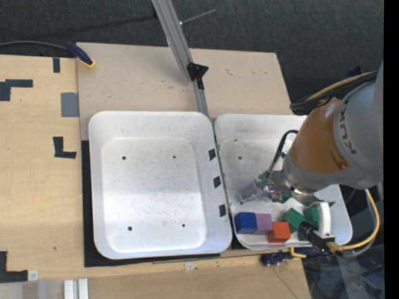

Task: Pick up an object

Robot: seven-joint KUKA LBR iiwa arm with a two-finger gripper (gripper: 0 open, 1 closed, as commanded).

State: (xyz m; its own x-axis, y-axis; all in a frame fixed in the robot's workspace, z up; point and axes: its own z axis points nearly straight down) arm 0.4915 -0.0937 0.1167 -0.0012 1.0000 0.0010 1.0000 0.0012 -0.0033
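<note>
- Well, the hand [269,189] hovers low in the right bin [249,132]; I cannot tell its opening or any hold.
- Blue cube [245,222], purple block [264,221] and orange cube [280,230] sit just below it.
- Best drop squarely over one.

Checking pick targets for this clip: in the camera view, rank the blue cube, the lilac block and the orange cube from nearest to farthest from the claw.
Claw sits in the right bin.
1. Lilac block, just below it.
2. Blue cube, below and left; nearly as close as the lilac block.
3. Orange cube, below and right, near the front wall.
</note>
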